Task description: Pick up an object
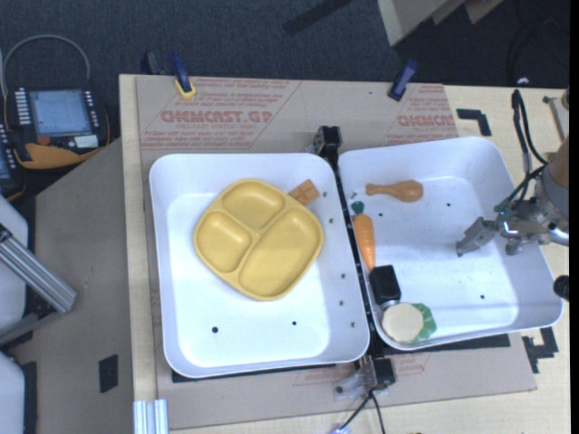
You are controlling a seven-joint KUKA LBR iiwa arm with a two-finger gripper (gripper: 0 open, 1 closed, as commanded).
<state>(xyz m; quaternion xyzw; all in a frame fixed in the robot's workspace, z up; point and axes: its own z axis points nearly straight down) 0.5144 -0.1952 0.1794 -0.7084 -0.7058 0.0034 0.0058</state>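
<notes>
The right bin (pixel 470 165) holds a tan pear-shaped piece (pixel 395 190) near its far side. An orange carrot (pixel 364 240) lies along its left wall, with a black block (pixel 384 284) just in front of it. A round cream disc with a green edge (pixel 405 322) rests in the near left corner. My gripper (pixel 489 245) hangs over the right part of this bin, its fingers (pixel 471 240) spread open with nothing between them. It is well apart from all these objects.
The left bin (pixel 181 315) carries a yellow divided plate (pixel 260 238) and a small brown block (pixel 304 192) at the plate's far right corner. A cable (pixel 522 143) runs down beside the arm on the right. Blue clamps (pixel 402 80) grip the board's far edge.
</notes>
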